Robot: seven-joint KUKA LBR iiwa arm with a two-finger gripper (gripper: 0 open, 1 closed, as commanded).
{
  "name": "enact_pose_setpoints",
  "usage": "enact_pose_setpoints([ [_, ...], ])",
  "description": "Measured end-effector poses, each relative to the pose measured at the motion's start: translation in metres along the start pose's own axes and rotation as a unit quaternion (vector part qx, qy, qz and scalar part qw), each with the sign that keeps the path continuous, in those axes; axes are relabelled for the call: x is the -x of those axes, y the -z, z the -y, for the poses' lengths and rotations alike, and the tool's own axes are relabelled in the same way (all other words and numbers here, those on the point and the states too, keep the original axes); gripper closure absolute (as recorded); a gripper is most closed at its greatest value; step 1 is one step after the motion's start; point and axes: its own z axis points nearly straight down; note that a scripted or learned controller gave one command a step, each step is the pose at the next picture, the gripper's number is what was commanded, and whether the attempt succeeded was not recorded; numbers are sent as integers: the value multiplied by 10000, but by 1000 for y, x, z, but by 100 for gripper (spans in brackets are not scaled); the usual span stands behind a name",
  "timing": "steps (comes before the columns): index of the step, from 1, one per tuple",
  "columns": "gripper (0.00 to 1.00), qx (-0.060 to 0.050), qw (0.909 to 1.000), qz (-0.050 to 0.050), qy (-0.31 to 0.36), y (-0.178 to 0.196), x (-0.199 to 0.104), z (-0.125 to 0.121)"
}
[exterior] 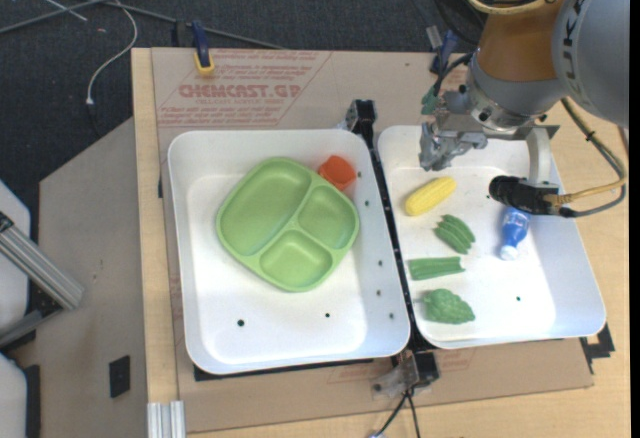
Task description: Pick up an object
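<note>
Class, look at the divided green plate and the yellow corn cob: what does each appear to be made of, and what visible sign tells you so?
Green plate: probably moulded plastic, smooth and fairly matte; uniform colour, rounded compartment ridges. Corn cob: likely plastic or rubber toy food; even yellow, soft sheen, though the picture can't settle which.

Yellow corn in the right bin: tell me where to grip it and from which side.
Grip the yellow corn across its thick middle, coming straight down from above. It lies flat and tilted, with bare bin floor along both long sides, so closing across its short width should hold best. The hand hangs just above it.
</note>
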Motion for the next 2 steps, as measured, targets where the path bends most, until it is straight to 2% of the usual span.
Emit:
enact_pose_setpoints([
  [1, 100, 1, 10000, 0, 3, -9, -61, -1],
  [2, 100, 23, 10000, 3, 0, -3, -115, 0],
])
